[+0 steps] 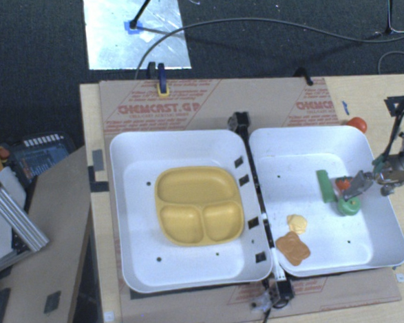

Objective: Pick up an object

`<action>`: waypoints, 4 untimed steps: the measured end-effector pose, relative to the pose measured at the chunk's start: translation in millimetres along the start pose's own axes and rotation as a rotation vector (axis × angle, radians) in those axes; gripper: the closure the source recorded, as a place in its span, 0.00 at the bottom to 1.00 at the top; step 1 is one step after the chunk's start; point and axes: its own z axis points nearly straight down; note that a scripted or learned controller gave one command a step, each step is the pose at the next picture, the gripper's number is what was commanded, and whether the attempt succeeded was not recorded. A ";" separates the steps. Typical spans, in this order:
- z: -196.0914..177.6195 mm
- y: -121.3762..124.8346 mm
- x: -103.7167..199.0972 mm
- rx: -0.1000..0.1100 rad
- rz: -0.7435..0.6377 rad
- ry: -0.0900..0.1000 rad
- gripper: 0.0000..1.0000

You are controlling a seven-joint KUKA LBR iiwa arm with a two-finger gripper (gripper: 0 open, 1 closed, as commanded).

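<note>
In the right bin [311,143], several small objects lie toward the right side. A green block [324,185] stands upright beside a small red-orange piece [343,183]. A round green piece [349,206] lies just below them. My gripper [356,185] reaches in low from the right, right over the red-orange piece and the round green piece; contact with either is unclear. A pale yellow lump [297,223] and a brown-orange piece [293,247] lie near the bin's front left corner.
The left bin [132,197] holds a yellow divided plate [197,204]. A black divider [254,195] runs between the two bins. An orange ball [356,124] sits outside the right bin's far right corner. Cables cross the dark floor behind the bench.
</note>
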 end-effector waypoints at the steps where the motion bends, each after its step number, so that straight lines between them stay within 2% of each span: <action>1: -4.4 2.2 0.3 -0.009 -0.003 -0.002 0.00; 2: 56.8 -0.9 4.6 -0.005 -0.001 0.000 0.00; 4: 152.4 -4.2 8.8 -0.006 -0.001 -0.001 0.00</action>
